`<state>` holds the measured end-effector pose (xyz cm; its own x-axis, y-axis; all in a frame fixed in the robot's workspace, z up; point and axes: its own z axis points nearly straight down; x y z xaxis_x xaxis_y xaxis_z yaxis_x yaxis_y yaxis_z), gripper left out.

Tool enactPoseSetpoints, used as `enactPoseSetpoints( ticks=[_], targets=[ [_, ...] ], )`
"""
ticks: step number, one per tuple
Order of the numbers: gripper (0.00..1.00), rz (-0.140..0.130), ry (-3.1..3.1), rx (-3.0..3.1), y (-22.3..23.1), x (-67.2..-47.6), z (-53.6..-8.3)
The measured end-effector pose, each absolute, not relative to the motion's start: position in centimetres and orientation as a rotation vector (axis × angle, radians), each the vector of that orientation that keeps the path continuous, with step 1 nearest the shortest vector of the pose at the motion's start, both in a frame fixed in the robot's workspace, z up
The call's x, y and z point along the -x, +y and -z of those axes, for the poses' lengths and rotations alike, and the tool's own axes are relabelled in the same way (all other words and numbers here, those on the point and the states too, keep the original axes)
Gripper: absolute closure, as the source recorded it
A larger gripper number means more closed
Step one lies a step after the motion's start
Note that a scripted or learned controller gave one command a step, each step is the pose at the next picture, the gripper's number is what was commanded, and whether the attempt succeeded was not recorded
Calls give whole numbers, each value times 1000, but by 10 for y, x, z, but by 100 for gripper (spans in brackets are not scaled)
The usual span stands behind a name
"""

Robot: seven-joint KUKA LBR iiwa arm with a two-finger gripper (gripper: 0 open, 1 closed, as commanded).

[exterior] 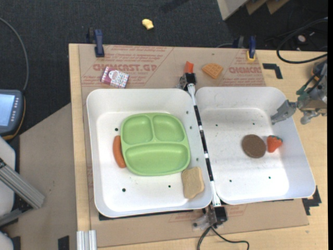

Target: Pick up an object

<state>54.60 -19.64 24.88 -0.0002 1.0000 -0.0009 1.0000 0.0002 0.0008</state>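
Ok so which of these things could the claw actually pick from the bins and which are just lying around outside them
In the bins, candidates:
green divided plate
orange sausage
bread slice
brown disc
small orange-red piece

Lying about on the bench or floor:
waffle piece
pink packet
yellow bit on the floor

Two white bins (pixel 99 139) (pixel 296 181); one green plate (pixel 154 144).

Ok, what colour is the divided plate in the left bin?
Light green. The plate shows plainly in the camera view, in the left bin.

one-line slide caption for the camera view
Tool at right bin's far edge, brown disc and strawberry inside; green plate in left bin.
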Motion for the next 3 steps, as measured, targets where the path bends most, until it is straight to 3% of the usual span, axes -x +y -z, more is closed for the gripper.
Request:
enactPoseSetpoints(
  ticks=[1,2,3],
  targets=[
    [0,0,2223,-2216,-190,-596,-189],
    [0,6,2232,-2225,-154,-582,-95],
    [0,-15,2239,-2229,-181,-547,-85]
  ],
)
